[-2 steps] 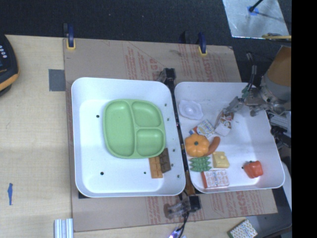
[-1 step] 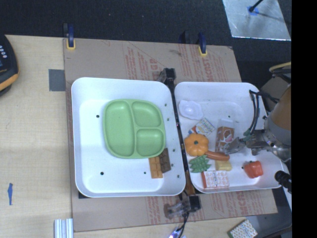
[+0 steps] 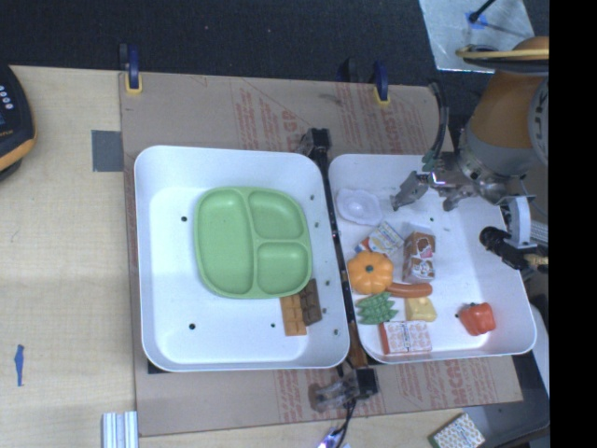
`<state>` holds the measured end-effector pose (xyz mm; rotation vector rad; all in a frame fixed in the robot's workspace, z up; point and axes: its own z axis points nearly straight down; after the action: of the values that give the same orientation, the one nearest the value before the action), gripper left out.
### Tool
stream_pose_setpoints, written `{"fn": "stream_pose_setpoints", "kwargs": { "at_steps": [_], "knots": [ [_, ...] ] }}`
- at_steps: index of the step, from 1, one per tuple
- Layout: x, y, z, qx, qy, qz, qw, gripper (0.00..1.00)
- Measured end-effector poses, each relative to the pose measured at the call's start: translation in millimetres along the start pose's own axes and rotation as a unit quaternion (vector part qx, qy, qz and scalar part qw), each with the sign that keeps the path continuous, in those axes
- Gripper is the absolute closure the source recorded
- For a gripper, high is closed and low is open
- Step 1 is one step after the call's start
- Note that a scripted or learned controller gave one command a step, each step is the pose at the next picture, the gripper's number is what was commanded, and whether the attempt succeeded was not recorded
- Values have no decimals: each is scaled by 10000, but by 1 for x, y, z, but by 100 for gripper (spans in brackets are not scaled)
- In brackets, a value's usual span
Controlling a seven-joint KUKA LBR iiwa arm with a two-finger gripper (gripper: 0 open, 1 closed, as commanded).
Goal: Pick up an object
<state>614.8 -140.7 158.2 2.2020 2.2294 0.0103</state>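
Two shallow white bins sit side by side on the desk. The left bin (image 3: 159, 250) holds a pale green divided plastic plate (image 3: 252, 241) and a brown waffle-like block (image 3: 300, 310). The right bin (image 3: 504, 269) holds the small toy foods: an orange pumpkin (image 3: 370, 273), a red sausage (image 3: 409, 289), a red pepper (image 3: 478, 318) and a brown packet (image 3: 421, 256). The gripper (image 3: 431, 192) hovers over the right bin's far part, its fingers (image 3: 408, 194) spread apart and grasping nothing, above a clear plastic cup (image 3: 355, 204).
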Motion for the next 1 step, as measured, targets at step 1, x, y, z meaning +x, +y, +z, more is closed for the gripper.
{"fn": "stream_pose_setpoints", "kwargs": {
  "at_steps": [1],
  "knots": [
    [-19,-47,64,66,10,57,10000,0]
  ]
}}
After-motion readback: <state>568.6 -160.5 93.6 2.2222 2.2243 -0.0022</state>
